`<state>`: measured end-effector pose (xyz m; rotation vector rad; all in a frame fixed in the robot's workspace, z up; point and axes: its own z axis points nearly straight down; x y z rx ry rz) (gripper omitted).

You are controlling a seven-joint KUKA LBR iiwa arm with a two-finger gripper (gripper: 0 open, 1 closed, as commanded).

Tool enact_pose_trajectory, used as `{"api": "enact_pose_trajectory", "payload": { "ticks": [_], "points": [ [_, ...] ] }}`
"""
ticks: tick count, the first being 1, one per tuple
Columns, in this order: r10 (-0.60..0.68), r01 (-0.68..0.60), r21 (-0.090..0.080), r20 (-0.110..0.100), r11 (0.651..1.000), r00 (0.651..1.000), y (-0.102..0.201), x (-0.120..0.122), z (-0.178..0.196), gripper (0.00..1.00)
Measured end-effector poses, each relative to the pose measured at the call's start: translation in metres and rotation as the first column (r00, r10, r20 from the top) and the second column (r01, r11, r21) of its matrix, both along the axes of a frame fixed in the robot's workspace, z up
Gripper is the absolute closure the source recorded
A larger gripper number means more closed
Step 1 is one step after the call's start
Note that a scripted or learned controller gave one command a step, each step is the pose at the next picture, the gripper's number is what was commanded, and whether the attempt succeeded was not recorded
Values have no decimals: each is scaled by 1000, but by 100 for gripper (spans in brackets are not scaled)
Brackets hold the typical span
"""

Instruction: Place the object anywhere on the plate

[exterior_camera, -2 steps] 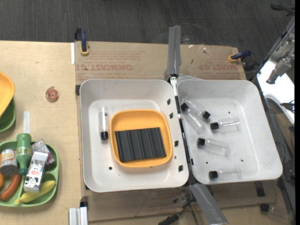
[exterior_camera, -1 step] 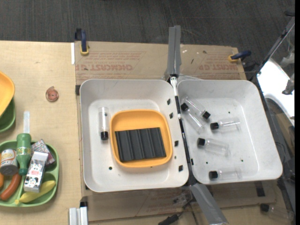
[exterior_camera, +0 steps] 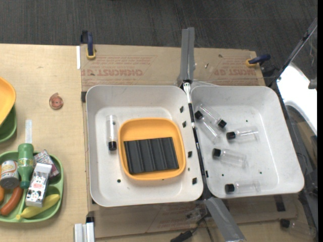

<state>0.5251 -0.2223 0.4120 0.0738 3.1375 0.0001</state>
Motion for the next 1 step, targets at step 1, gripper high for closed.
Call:
{"api": "enact_pose_trajectory", "payload": {
  "ticks": [1],
  "points": [
    [338, -338, -2, 2, 941, 941, 0, -46, 30, 0]
  ]
}}
